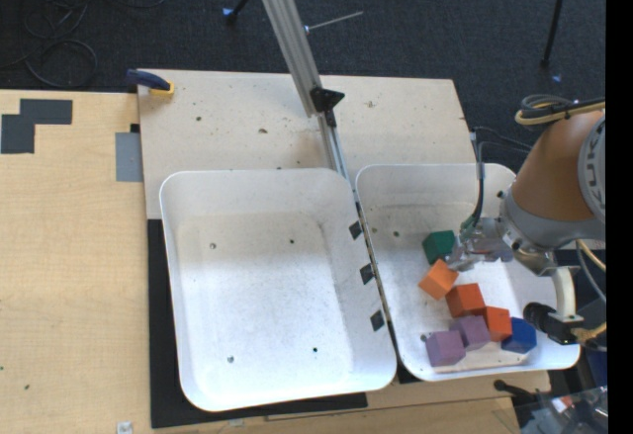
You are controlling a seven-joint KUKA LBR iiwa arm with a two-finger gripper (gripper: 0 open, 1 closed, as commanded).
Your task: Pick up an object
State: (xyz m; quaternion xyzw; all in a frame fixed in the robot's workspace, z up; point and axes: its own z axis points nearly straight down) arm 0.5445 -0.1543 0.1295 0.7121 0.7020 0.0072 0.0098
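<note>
My gripper [463, 252] is low inside the right bin [415, 187], reaching in from the right. It sits just right of a dark green block [436, 245] and just above an orange block [437, 280], close to both. No block visibly sits in its grasp. Below lie a red-brown block [465, 300], two purple blocks [445, 347] [474, 330], an orange-red block [497, 322] and a blue block [519, 335], clustered at the bin's near right corner.
The left bin [198, 224] lies beside the right one, with a ridge and black clips [365, 274] between them. A slanted aluminium post [292, 37] rises behind the bins. A blue-and-yellow clamp [150, 82] lies at the bench's far left corner.
</note>
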